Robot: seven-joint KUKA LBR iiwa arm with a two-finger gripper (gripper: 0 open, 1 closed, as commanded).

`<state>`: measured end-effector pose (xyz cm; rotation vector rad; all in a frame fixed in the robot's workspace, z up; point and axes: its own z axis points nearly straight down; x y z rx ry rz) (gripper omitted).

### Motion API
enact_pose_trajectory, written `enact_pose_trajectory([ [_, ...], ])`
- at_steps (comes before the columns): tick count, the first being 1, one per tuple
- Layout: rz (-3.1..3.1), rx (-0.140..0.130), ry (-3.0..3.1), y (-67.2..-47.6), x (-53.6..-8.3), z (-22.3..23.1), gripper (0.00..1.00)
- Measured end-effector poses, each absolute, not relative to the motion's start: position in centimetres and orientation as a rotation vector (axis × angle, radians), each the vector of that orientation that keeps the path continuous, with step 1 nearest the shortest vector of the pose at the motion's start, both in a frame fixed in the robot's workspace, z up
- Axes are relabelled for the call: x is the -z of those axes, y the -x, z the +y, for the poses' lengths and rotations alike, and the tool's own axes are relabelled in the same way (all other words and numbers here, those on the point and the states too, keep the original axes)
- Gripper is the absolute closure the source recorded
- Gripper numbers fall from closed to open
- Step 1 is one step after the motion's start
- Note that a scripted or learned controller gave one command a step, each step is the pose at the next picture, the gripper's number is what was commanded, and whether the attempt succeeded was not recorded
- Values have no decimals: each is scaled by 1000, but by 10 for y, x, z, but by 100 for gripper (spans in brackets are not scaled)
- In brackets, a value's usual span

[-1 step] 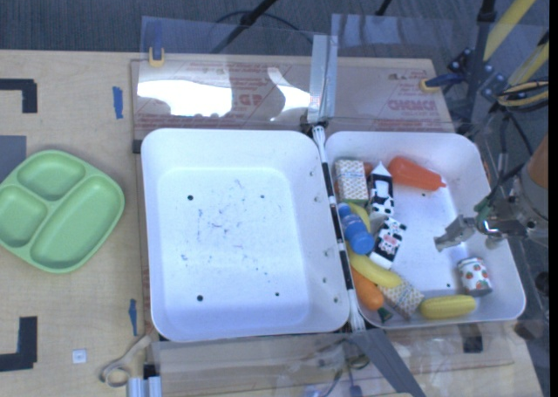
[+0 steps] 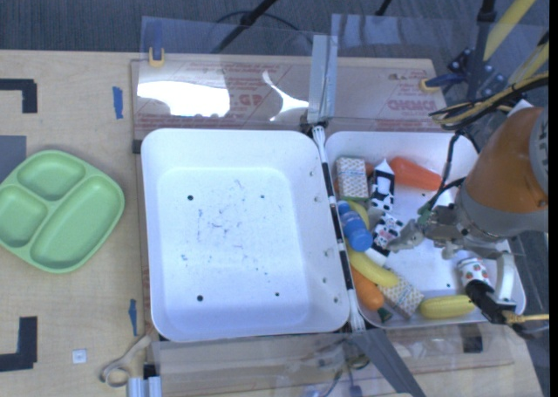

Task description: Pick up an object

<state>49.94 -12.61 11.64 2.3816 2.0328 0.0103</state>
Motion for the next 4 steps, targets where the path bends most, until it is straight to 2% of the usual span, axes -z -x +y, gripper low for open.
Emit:
enact_pose_trajectory([
  [1,2075,-7,-2363,-513,-106,-205,0],
  [2,2159,-11,-2289,-580,-94,-204,0],
  [3,2195,21,-2296,-648,-87,-204,0],
  [4,2357,31,-2150,-661,-88,-209,0],
])
